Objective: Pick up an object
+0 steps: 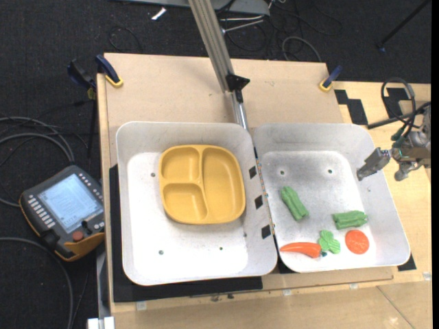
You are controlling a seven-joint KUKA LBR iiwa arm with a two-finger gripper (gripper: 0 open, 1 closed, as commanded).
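I work in a robotics lab: a plywood bench (178,94) clamped at its far corners, a teach pendant (63,210) lying left on black carpet, cables (288,43) trailing beyond the bench.

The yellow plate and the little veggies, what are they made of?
The yellow plate looks like smooth moulded plastic: one even colour, rounded dividers. The veggies look like toy plastic or rubber, in bright flat colours; the view leaves that open.

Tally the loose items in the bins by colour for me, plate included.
Green: 3 - long piece, block, small leafy piece
Orange-red: 2 - carrot-like piece, round slice
Yellow: 1 - divided plate, in the left bin
Total: 6
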